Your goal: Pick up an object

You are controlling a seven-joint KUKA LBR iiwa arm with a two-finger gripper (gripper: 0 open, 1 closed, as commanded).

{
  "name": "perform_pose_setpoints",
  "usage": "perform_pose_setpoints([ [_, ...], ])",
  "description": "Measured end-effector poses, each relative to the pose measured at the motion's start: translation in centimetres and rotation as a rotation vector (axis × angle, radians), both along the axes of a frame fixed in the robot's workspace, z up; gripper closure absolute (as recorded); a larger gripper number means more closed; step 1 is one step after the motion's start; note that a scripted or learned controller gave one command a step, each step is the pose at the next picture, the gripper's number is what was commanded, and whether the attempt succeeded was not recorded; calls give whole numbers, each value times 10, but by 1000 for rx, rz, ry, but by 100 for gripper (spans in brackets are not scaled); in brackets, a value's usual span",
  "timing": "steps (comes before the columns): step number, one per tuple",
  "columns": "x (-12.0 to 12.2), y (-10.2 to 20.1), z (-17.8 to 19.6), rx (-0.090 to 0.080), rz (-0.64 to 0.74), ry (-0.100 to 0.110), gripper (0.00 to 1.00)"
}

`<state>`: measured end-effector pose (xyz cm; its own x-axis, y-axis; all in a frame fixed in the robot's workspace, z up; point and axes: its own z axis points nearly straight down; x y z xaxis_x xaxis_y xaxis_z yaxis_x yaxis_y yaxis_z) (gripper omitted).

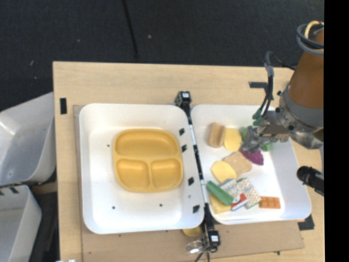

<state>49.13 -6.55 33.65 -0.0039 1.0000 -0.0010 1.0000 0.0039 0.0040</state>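
At the left edge a white plastic container (22, 141) is cut off by the frame, so I can only see part of its rim and side. On the wooden bench (109, 81) the left bin (98, 212) carries a yellow divided tray (147, 159) with three compartments, sitting near the bin's middle. Along the seam between the bins runs a dark clip strip (192, 146), its small fittings too fine to make out. The right bin (289, 201) holds the clutter I am working in: a tan cylindrical block (216, 135) at the upper left, a pale yellow rounded piece (233, 140) just beside it, a beige wedge-like slab (237, 162) below those, and another yellow rounded piece (222, 171) touching that slab. Lower down a green bar (218, 190) lies at a slant, partly over a yellow piece whose shape is mostly hidden, next to a patterned packet (242, 191) with a red strip and a small orange block (269, 203) at the right. A purple object (253, 156) sits under my tool, with some green just above it; I cannot tell what either is. My gripper (252, 139) is down among these, right at the purple object and the pale yellow piece, but its dark fingers blur into the items, so I cannot tell how far apart they stand or whether anything sits between them. My arm (308, 86) is cut off at the right.
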Motion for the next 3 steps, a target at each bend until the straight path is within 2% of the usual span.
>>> perform_pose_setpoints([
  [1, -3, -6, -143, 2, -5, 15, 100],
  [2, -1, 110, -95, 4, 10, 0, 100],
  [3, 0, 136, 92, 6, 3, -16, 100],
])
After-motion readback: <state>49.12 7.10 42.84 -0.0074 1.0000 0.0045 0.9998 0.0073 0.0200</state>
